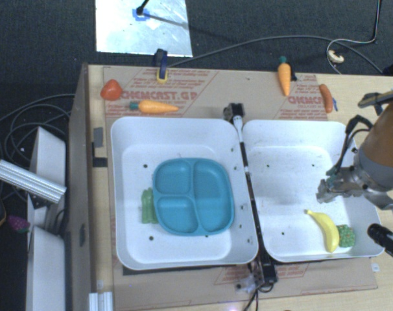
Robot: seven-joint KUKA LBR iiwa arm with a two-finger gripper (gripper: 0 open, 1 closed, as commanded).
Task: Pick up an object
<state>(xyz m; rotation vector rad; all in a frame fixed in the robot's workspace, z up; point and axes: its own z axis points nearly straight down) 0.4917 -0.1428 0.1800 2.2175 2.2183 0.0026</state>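
Yellow banana [326,229] lies in the right bin [281,167] just below the hand [334,189], with a green broccoli-like toy [345,236] touching its lower end. Nothing sits in the hand, and whether its tips are apart or together I cannot tell. This looks like the approach step; next the hand must shift toward the banana and descend squarely over it.

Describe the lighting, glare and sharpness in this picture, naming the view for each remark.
Camera view: even overhead light washes out the white bins, with soft shadows along their walls; camera view: the shiny sheet on the dark floor glares; camera view: the tool looks slightly blurred, while the banana and blue plate stay fairly crisp.
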